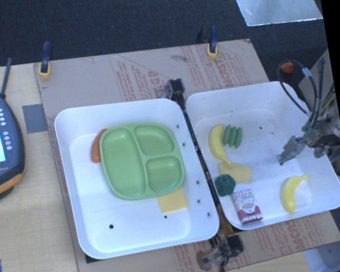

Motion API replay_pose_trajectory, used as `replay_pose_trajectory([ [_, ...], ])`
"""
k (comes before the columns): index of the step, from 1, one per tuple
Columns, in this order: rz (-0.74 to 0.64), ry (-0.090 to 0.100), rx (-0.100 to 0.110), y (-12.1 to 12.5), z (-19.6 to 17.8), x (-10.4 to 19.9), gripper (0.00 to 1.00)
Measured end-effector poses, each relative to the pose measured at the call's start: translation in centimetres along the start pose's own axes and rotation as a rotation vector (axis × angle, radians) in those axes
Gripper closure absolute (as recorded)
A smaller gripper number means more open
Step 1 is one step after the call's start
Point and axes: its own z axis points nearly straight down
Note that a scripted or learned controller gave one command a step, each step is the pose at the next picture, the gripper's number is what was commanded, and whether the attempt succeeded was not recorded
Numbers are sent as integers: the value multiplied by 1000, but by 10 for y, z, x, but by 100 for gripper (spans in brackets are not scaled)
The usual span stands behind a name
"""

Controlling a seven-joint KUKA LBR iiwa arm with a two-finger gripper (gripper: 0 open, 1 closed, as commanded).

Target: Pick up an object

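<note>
Gripper (287, 154) hovers over right white bin (260, 94), nothing visibly held (finger state: cannot tell); small yellow plastic banana (292, 192) unpicked.

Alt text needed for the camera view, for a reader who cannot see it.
A grey robot gripper hangs over the right white bin, which holds two yellow bananas, a green ridged piece and a small red carton. The left white bin holds a green divided plate.
</note>
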Motion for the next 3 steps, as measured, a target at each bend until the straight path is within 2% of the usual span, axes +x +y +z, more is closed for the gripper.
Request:
replay_pose_trajectory([
  [1, -1, 0, 1, -5, 121, -18, 0],
  [2, 0, 0, -2, 82, 79, 10, 0],
  [3, -2, -1, -1, 121, 120, 62, 0],
])
